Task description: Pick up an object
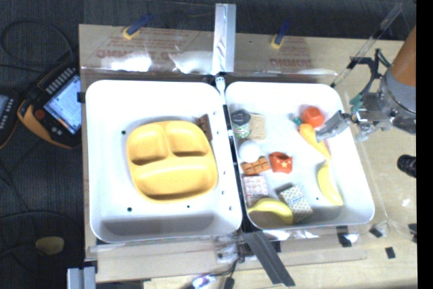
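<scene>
At the near edge of the right bin (352,172) we note a yellow sponge-like piece (272,211), with a banana (328,185) by the right wall, a tomato (312,114) toward the far right corner, and the gripper (336,124) beside it, its grip state indiscernible; the left bin (101,145) carries a yellow tray (172,159).

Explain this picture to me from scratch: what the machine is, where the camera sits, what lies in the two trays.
One camera looks down at a slant on a bench with two shallow white bins. The grey robot arm with an orange band reaches in from the right; its gripper hangs over the right bin, near a small orange-red toy. I see nothing between its fingers. The left bin holds a yellow divided plastic plate. The right bin holds small items, among them a yellow banana and a white ball.
</scene>
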`<state>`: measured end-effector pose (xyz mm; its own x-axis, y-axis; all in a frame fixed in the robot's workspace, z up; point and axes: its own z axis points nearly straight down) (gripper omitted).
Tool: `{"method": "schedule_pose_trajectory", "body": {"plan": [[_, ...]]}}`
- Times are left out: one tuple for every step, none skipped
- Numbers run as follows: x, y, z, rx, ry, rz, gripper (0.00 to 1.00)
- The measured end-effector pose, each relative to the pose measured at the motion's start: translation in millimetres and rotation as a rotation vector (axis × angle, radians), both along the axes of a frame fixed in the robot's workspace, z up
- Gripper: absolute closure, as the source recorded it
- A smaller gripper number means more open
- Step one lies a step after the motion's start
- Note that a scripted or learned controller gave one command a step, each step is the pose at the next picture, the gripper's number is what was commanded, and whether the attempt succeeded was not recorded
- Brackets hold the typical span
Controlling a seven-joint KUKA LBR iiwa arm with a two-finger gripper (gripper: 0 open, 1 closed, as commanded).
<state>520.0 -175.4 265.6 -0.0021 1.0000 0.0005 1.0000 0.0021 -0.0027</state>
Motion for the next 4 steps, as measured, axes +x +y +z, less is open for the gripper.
{"method": "schedule_pose_trajectory", "body": {"plan": [[132.5,11.6,-93.3,-0.001,0.001,-0.066,0.0],[67.5,-29.1,-172.9,0.002,-0.004,0.011,0.0],[67.9,-29.4,-165.1,0.003,-0.003,0.011,1.0],[86.8,41.7,-55.1,-0.003,0.001,-0.297,1.0]]}}
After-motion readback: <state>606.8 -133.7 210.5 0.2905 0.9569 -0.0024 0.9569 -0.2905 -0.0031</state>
